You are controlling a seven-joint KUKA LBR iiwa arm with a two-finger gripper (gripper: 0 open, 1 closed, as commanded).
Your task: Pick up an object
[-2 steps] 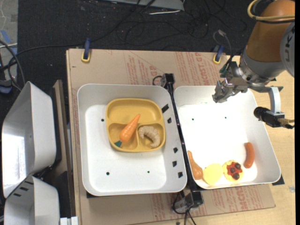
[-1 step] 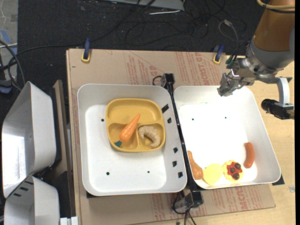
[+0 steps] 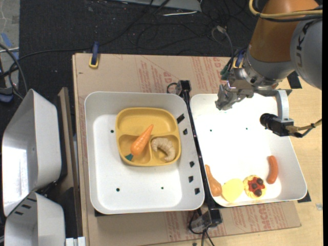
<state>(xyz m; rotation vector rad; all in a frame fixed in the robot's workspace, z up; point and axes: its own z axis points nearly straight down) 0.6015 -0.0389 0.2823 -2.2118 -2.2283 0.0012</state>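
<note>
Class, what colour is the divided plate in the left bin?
Yellow. The divided plate shows best in the camera view, in the left bin.

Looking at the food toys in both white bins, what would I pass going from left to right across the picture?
Carrot → shrimp → orange drumstick-like piece → yellow disc → small tart with berries → sausage.

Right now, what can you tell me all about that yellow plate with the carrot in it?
The yellow plate is a rounded, squarish tray that looks like smooth plastic, split by low ridges into three sections. It lies flat in the left white bin, toward the bin's back half. A toy carrot, orange with a green end, lies slanted across the divider between sections. A pale, curled piece that looks like a toy shrimp sits in the lower right section. The top section looks bare.
</note>
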